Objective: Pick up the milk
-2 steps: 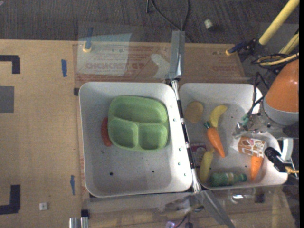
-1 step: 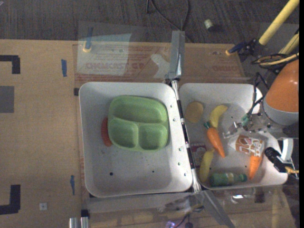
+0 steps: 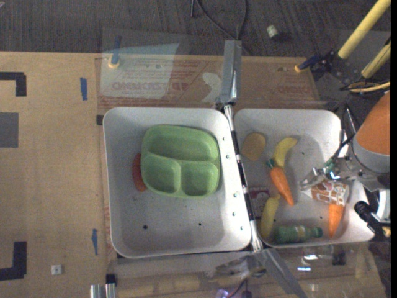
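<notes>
The milk carton lies in the right bin, just above a small carrot. Its writing is too small to read. The gripper touches its top-left end, which points up-left.

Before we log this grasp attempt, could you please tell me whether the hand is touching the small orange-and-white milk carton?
Cannot tell. In the camera view the hand sits right over the small orange-and-white milk carton, overlapping its top edge, so neither contact nor gap shows plainly.

Divided tray in left bin; milk, carrots, bottle in right bin.
</notes>
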Robot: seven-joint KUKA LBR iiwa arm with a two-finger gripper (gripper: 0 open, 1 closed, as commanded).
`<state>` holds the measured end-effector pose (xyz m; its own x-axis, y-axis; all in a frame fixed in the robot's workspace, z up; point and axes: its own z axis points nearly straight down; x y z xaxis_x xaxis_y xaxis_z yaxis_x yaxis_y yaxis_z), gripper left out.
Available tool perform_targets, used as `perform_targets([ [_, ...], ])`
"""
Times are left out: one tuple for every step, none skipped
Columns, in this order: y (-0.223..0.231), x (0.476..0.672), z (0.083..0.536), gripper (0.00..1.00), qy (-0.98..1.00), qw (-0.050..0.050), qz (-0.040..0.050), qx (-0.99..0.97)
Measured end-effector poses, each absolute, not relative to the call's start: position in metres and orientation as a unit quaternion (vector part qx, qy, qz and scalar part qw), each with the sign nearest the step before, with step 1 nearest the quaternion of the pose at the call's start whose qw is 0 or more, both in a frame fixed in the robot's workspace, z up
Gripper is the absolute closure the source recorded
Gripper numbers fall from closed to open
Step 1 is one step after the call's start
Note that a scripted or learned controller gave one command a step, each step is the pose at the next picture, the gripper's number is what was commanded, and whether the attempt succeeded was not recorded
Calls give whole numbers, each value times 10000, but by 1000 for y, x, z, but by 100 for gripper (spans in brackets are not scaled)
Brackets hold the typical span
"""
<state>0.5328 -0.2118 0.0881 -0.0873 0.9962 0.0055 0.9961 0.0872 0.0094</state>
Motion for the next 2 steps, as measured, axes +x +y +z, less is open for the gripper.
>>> perform_targets([
  [-216, 534, 97, 100, 7361, 58, 44, 6769],
  [-215, 534, 97, 0, 7367, 34, 50, 6762],
])
